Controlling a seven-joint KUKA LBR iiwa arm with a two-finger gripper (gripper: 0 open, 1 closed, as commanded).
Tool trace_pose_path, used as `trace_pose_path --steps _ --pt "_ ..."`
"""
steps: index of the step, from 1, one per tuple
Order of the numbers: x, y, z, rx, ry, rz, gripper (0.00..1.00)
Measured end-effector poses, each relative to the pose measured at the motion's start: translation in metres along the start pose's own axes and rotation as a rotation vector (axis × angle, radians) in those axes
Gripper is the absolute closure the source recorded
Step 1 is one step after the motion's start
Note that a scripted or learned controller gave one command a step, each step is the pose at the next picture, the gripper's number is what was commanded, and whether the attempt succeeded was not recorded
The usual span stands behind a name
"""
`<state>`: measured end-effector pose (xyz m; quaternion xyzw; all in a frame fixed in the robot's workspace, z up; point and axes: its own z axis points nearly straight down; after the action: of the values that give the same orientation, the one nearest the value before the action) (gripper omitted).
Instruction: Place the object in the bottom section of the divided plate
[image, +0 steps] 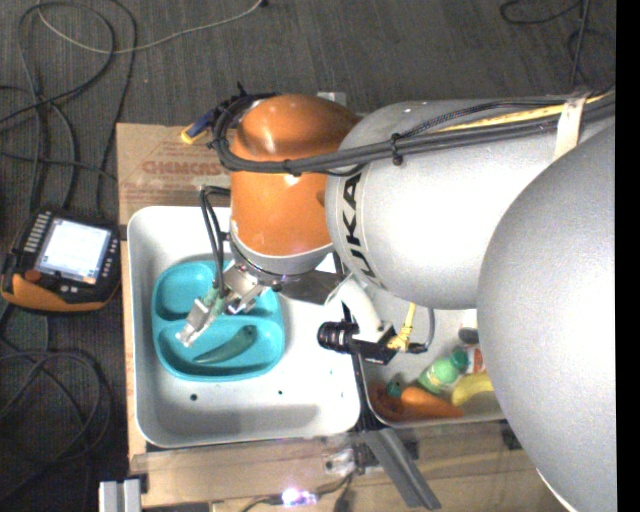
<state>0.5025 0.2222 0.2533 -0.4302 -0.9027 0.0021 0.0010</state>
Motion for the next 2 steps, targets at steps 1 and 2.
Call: trace_pose_path --steps 1,2 --pt "0.0109 -0.0135 -0.1060 -0.002 -0.003 -0.139 0.00" --pt "0.0108 -0.0136 -0.1059 -0.002 -0.003 -0.139 0.00"
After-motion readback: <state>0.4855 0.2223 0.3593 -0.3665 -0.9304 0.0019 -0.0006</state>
